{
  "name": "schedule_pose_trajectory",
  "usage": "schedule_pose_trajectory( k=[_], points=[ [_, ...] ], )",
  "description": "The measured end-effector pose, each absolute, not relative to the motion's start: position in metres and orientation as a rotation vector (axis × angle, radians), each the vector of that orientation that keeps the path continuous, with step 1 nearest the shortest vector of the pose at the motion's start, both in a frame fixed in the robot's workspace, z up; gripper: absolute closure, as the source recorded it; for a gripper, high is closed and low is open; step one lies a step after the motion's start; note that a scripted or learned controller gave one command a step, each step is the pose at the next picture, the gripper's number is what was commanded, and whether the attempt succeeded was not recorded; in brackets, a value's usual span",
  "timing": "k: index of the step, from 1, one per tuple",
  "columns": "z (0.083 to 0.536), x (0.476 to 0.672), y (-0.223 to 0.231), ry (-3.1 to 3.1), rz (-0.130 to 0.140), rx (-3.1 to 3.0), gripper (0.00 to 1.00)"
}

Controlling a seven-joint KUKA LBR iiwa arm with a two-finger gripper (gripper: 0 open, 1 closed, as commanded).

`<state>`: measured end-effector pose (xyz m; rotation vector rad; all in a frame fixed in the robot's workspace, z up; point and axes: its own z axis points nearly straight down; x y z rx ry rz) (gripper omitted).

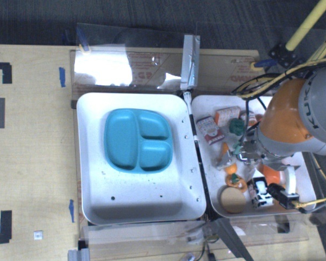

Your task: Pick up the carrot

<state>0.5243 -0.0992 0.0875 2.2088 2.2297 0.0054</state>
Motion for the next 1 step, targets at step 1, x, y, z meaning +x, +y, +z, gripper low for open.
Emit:
schedule_pose_trajectory(
  k=[1],
  points=[
    [0.1881,0.5339,-0.0748,2.207,0.01,2.228,0.0]
  ],
)
